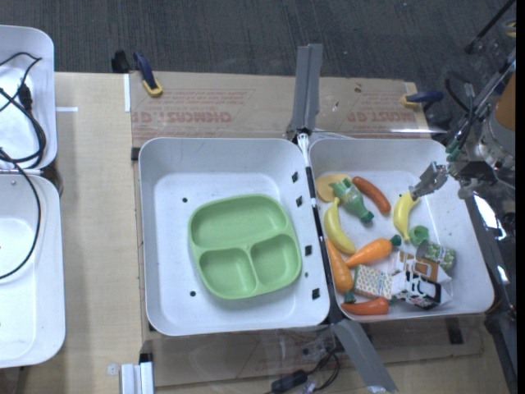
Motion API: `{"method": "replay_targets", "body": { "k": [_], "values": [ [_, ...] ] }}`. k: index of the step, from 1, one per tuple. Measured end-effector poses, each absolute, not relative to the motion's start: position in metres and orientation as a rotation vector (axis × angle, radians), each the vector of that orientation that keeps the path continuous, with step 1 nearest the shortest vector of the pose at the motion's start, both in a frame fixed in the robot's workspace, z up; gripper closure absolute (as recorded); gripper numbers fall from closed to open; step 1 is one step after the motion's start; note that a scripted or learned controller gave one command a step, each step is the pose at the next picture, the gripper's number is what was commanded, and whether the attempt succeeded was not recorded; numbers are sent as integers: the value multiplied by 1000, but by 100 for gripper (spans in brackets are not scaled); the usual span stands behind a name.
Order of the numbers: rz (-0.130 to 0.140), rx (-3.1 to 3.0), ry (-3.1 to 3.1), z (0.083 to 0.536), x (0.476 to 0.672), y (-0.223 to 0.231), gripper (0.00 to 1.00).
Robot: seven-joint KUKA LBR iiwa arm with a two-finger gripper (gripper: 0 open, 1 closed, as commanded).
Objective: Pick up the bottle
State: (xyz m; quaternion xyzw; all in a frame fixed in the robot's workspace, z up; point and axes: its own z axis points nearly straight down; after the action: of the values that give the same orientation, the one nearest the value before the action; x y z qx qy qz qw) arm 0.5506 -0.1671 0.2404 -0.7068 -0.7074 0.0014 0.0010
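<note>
A small dark green bottle (354, 201) lies on its side in the upper left part of the right bin (459, 304). It rests among toy foods, with a red sausage (372, 193) just to its right and a yellow banana (337, 229) just below it. My gripper (422, 187) hangs over the bin's upper right part. It points down and to the left, next to another banana (402, 213). It is about a hand's width to the right of the bottle and holds nothing that I can see.
The right bin also holds two carrots (370, 251), a red pepper (367, 306), a waffle-like block (372, 282) and small cartons (427, 271). The left bin (160, 187) holds a green divided plate (243, 245). A grey divider post (307, 89) stands between the bins at the back.
</note>
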Motion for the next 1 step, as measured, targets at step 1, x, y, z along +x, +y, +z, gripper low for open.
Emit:
{"method": "replay_targets", "body": {
  "k": [1],
  "values": [
    [3,-2179,-2260,153,580,-100,0]
  ]
}}
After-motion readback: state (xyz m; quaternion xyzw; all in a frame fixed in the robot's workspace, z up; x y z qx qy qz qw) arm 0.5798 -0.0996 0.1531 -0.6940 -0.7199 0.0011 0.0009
